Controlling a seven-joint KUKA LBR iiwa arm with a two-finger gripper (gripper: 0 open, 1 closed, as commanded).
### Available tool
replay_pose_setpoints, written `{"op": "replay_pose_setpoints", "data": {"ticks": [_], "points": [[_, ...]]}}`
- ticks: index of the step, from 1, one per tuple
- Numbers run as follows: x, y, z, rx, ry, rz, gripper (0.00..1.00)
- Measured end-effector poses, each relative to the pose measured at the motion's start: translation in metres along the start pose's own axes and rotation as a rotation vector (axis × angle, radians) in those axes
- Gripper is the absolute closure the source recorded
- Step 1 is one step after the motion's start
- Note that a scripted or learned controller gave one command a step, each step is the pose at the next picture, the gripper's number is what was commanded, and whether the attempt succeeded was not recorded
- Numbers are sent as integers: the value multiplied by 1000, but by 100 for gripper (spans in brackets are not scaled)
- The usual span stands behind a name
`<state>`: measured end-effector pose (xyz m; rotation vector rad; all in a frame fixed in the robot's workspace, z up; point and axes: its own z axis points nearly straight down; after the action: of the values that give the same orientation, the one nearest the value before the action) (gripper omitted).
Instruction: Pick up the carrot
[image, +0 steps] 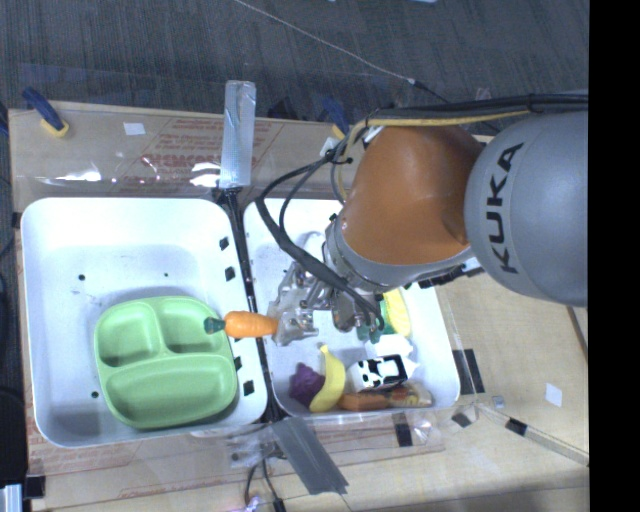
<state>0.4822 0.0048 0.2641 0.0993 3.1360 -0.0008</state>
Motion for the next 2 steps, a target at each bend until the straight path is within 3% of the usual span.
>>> {"op": "replay_pose_setpoints", "data": {"ticks": [1,2], "points": [[4,-6,3,-1,4,-214,100],[-3,-39,-7,0,2,-341,100]]}}
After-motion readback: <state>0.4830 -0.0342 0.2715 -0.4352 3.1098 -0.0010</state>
